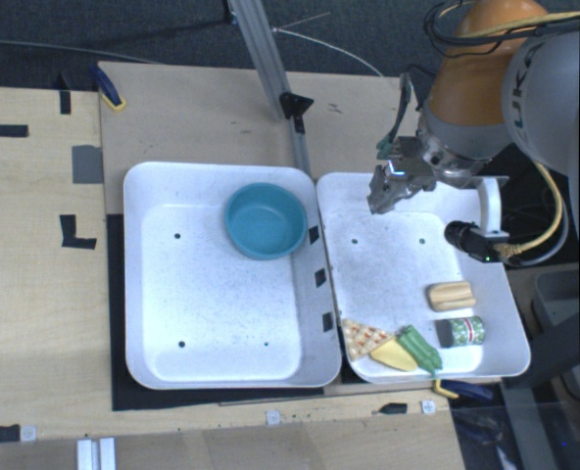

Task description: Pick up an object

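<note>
Front edge: 2 white bins, left bin [153, 292], right bin [368, 262] | 1 blue bowl [265, 220] in left bin | right bin near corner: 1 wooden block [450, 295], 1 can [462, 332], 1 waffle-cone piece [362, 338], 1 yellow-green item [408, 351] | tool [383, 196] over right bin far edge, nothing visibly held, finger state cannot be told

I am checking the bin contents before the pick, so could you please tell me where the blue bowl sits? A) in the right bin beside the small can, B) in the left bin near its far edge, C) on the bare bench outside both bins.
B: the blue bowl rests inside the left bin, close to its far edge.
</note>
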You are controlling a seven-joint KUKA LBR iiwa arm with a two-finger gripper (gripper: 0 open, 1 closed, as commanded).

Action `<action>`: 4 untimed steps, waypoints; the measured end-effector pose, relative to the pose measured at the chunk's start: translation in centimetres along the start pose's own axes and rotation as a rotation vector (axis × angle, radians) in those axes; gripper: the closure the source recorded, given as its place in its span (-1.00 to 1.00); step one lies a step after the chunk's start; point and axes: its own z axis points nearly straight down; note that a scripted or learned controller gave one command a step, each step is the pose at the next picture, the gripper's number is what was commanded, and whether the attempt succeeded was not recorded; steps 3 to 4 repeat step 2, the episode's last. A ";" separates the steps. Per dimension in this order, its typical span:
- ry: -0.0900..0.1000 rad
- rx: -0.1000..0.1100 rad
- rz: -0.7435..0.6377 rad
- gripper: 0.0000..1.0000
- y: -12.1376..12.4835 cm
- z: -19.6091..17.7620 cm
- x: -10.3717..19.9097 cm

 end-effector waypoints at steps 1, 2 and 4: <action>0.001 0.001 -0.001 1.00 -1.2 0.4 5.8; 0.000 0.002 -0.002 1.00 -1.6 1.5 12.2; 0.000 0.002 -0.002 1.00 -1.6 1.5 12.2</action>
